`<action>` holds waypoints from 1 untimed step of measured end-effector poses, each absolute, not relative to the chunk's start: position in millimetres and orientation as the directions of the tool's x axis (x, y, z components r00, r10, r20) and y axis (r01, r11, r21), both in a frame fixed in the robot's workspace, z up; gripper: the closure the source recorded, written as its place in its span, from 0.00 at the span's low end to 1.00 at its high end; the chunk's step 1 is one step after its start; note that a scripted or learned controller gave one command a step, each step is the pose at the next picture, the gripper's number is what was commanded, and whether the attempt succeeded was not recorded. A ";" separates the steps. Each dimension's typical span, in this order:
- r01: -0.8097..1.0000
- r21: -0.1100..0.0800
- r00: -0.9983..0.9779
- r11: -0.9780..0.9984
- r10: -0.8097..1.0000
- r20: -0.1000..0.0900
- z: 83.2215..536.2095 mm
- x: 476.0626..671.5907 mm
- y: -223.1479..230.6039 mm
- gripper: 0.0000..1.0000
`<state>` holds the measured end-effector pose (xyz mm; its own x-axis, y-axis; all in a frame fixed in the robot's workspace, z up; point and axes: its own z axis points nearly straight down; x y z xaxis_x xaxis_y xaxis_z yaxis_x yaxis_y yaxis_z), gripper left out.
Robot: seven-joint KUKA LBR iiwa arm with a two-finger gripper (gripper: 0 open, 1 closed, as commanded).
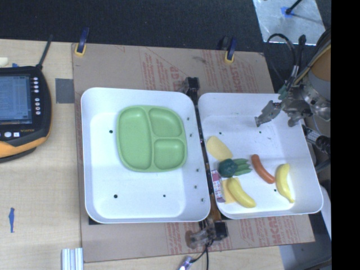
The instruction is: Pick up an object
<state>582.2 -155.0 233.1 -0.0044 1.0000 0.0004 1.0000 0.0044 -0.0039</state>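
Gripper hovers over bare floor in the right bin, fingers spread, pinching nothing. Nearer the bin's front lie 2 bananas, a lemon, a sausage and green broccoli.

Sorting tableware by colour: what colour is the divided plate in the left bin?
Light green: the three-compartment plastic plate, seen clearly in the camera view.

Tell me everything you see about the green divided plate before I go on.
The green divided plate is pale green, looks like matte plastic, rounded-square, with three compartments: one long at the view's left, two smaller at its right. It lies flat, right side up, in the left bin, toward its far half. Nothing lies in it or touches it.
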 end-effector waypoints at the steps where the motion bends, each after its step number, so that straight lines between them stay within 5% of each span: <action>1: 1.000 -0.006 -0.004 0.004 1.000 -0.001 156.4 536.2 -191.4 0.00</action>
<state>536.2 -191.4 156.4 -0.0044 1.0000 -0.0006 1.0000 0.0044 -0.0062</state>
